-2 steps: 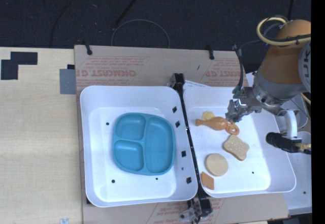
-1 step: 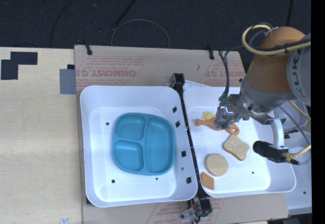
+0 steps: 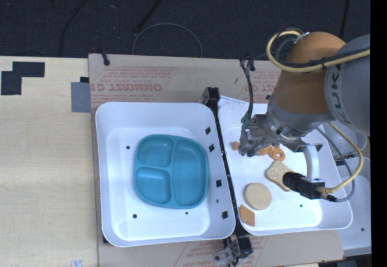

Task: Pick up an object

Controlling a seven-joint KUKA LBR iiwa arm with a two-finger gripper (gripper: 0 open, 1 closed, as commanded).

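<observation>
The loose pieces lie in the right bin [image 3: 302,216]. An orange ring [image 3: 276,153] sits just beside the gripper [image 3: 247,148], on its right. Below the ring are a toast-shaped slice [image 3: 276,172], then a round tan disc [image 3: 258,195], then an orange wedge [image 3: 247,216] against the bin's lower left rim. A small orange bit [image 3: 234,146] lies just left of the gripper.

The gripper hangs low over the upper left part of this bin, near the wall shared with the left bin [image 3: 121,214]. Whether it is spread or closed I cannot tell, and nothing shows clamped in it. The arm [image 3: 308,81] covers the bin's upper right.

The pieces crowd the bin's left and middle. Bare white floor lies open along the bottom and lower right.

The left bin holds 1 blue divided plate [image 3: 170,171] near its middle, with free floor all round it.

Both bins rest on a cardboard sheet [image 3: 151,75] with red print, upside down and too blurred to read surely. Dark letters on the grey arm are cut off at the right edge.
</observation>
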